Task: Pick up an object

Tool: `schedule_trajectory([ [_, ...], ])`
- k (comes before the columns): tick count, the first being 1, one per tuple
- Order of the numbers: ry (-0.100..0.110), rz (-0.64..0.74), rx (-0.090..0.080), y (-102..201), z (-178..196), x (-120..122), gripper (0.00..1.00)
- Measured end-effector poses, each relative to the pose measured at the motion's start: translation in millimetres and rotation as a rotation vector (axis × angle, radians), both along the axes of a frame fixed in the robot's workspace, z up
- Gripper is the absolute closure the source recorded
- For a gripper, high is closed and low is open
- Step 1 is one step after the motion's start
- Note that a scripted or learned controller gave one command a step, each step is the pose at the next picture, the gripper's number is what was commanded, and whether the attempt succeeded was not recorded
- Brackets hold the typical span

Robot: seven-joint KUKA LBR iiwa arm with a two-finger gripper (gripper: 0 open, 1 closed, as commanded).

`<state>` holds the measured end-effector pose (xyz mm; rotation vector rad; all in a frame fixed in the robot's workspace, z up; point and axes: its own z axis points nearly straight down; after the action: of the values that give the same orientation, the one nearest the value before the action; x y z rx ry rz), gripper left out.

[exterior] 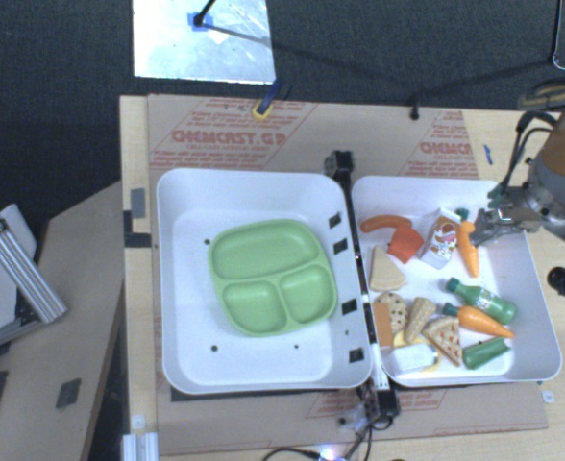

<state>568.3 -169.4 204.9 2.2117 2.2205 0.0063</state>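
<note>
1. The gripper (486, 221) hangs over the right bin (542, 329), right next to the upright carrot (468, 247). Fingers open or closed? Honestly cannot tell.
2. The green tray (268, 277) lies in the left bin (182, 257).

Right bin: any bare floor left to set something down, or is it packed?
Mostly packed. The right bin has bare floor along its far wall, above the red sausage, and a small gap between the bread slice and the green bottle. The left bin has bare floor all around the green tray.
</note>
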Motion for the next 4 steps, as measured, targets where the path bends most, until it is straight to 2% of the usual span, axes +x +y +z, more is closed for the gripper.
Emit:
schedule_trajectory([
  [1,0.004,0.0,0.001,0,21,1,1.0],
  [2,0.008,0.003,0.003,40,23,-21,1.0],
  [4,0.008,0.007,0.005,156,28,-49,1.0],
])
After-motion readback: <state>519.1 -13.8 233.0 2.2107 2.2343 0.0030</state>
